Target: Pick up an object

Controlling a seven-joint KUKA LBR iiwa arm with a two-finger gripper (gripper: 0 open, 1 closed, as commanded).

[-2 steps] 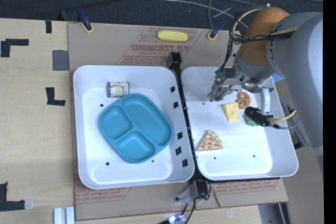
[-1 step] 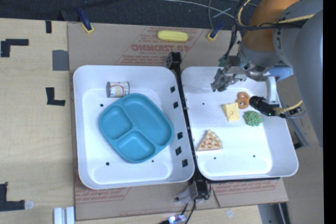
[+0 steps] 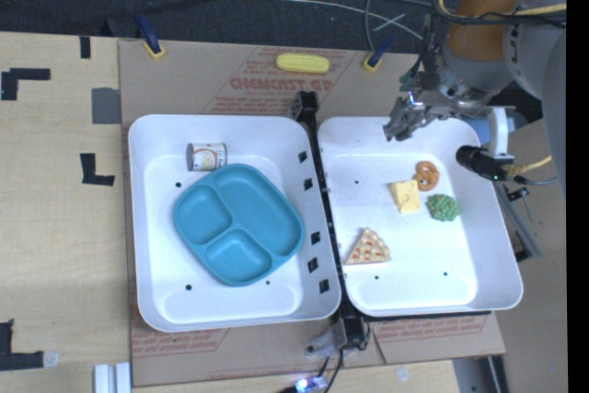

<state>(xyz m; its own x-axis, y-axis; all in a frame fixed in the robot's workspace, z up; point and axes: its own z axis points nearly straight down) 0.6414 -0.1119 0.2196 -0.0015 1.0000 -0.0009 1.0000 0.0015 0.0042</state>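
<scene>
The gripper point(image 3: 401, 126), its fingers apparently empty with a spread I cannot tell, hovers over the right bin point(image 3: 497, 290) far edge; descending there risks missing the pretzel point(image 3: 426, 174), cheese wedge point(image 3: 404, 196) and broccoli point(image 3: 443, 208) clustered nearer.

A grey arm point(image 3: 538, 23) with a rounded orange band, thin yellowish cables looping over it, and a dark metal gripper point(image 3: 402, 126) below
</scene>
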